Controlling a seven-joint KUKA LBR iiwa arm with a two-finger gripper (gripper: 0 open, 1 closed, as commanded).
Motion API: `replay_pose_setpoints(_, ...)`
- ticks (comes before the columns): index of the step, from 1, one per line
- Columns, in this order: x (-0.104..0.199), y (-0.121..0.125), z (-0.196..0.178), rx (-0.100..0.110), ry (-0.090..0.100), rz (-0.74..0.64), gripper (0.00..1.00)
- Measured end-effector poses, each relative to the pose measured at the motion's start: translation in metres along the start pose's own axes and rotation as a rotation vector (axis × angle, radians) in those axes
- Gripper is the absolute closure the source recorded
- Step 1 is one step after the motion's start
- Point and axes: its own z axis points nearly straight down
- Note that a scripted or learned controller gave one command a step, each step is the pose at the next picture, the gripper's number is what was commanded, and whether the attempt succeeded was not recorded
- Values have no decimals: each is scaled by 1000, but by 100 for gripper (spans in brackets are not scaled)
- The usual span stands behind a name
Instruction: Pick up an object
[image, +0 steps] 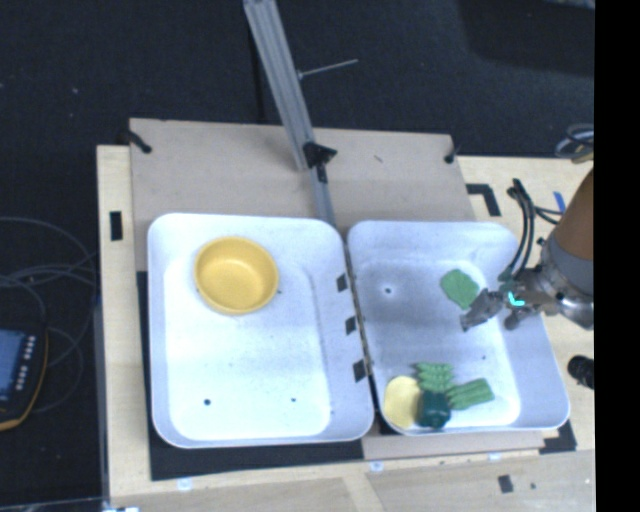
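Two shallow white bins sit side by side on the desk (115, 300): the left bin (240, 400) holds a yellow bowl (237, 275), the right bin (520, 400) a flat green piece (460, 288). At its near edge, a green block (472, 392), a dark teal object (434, 410) and a yellow object (401, 402) crowd together. Beside the flat green piece, the jaws (495, 312) hang spread apart, gripping nothing.
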Motion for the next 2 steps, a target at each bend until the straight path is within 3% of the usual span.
replay_pose_setpoints(1,0,0,0,0,0,0,0)
replay_pose_setpoints(2,3,2,61,5,0,1,0)
